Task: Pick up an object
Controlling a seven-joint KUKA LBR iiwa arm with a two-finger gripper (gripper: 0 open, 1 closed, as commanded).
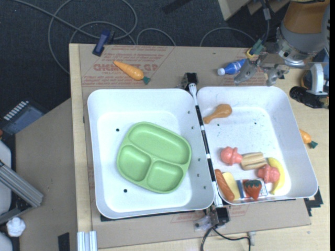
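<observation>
Gripper above right bin's far rim; drumstick nearby, lower-left.

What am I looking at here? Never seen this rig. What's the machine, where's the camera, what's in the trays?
One camera, fixed above the bench, looks down at a slant. The grey and orange machine at the upper right is a robot arm; its claw hangs above the far edge of the right bin, with nothing visible between its fingers. The left bin holds a green divided plate. The right bin holds toy food: a drumstick and a cluster near the front including a hot dog. A toy carrot lies on the bench behind the bins.
</observation>
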